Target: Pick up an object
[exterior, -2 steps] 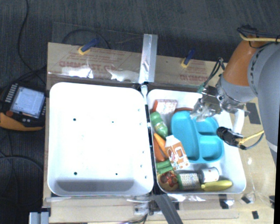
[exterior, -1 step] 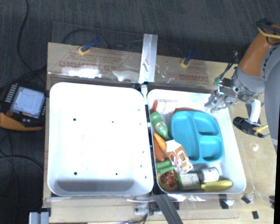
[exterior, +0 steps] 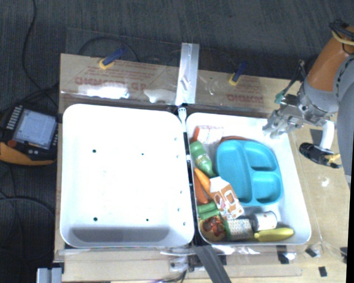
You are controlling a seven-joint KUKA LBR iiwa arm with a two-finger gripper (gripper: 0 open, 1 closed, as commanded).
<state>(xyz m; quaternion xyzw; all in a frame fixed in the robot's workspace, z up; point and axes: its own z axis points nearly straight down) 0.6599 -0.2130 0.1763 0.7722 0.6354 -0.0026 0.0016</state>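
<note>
**Objects in the right bin**

A blue divided tray (exterior: 250, 170) lies flat at the centre. Along its left side lie a green bottle (exterior: 201, 157), a carrot (exterior: 202, 182) and a small printed carton (exterior: 226, 198). Near the front wall lie a yellow banana (exterior: 274, 234) and a dark bottle (exterior: 257, 221).

The arm (exterior: 340, 70) comes in from the right, grey along its body with the orange band sitting just above the wrist. It angles down and to the left, ending in the gripper (exterior: 276, 127). The gripper points downward and leftward, its metal fingers (exterior: 272, 126) close together, with nothing visible between them. I can't quite tell how far apart they stand.
</note>
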